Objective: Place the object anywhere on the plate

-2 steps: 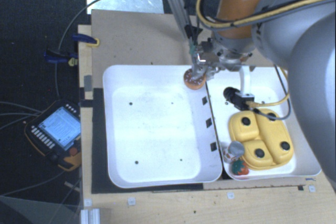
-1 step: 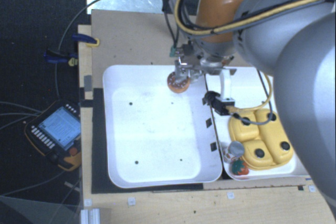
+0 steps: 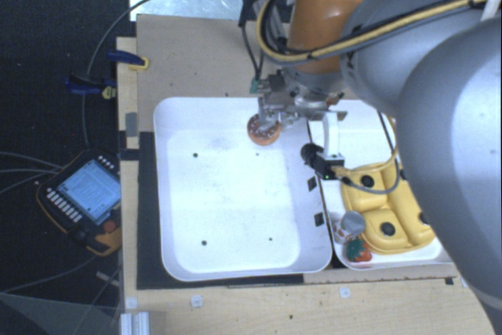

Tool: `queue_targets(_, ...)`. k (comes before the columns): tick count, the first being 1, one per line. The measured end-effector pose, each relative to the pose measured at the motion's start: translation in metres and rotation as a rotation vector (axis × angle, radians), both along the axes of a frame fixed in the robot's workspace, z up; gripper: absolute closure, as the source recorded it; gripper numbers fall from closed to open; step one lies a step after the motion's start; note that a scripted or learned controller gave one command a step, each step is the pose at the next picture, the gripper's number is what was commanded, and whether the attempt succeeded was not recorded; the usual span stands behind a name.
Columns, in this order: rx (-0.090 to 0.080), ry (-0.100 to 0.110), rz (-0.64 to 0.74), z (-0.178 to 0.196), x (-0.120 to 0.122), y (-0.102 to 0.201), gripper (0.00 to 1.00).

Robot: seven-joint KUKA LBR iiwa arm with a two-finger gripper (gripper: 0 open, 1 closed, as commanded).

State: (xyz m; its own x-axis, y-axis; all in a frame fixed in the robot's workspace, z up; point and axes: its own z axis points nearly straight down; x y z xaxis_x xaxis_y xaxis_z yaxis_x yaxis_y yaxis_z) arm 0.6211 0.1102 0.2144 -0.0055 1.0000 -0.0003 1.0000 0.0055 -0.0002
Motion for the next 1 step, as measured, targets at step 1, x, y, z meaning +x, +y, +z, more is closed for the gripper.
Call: queue_targets(1,0.000,-0.001,-0.001,0.0008,0.0002,-0.0002,0.00)
